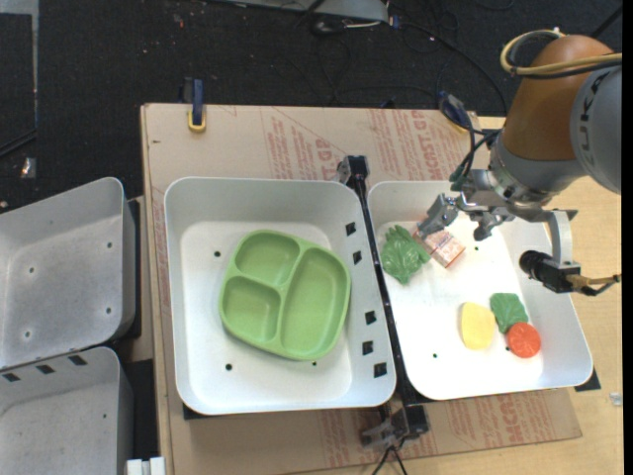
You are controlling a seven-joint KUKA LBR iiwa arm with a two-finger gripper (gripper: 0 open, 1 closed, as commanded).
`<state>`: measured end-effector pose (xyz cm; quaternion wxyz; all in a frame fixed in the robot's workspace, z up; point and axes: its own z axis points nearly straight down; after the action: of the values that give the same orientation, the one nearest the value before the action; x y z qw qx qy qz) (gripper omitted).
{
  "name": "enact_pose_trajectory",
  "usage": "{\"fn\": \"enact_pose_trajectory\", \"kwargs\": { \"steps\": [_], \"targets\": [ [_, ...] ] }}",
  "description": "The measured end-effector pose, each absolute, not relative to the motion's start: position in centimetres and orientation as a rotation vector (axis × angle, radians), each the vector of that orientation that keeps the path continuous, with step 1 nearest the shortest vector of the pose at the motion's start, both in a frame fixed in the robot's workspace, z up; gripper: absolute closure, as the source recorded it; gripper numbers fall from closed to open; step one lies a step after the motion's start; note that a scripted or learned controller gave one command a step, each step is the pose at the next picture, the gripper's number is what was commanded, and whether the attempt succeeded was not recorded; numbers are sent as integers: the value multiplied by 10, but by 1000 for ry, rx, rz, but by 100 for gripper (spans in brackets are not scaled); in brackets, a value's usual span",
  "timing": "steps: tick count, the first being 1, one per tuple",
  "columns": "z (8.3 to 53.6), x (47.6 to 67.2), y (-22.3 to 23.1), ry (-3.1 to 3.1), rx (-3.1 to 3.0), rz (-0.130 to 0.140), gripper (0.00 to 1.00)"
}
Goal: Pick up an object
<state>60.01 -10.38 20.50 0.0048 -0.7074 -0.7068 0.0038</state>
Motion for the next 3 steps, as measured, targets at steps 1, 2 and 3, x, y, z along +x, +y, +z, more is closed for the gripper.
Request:
{"fn": "enact_pose_trajectory", "kwargs": {
  "steps": [1, 2, 3],
  "targets": [
    [212, 603, -104, -2222, -2220, 0, 0],
    [149, 598, -100, -2218, -2219, 5, 0],
    [95, 597, -99, -2217, -2220, 5, 0]
  ]
}}
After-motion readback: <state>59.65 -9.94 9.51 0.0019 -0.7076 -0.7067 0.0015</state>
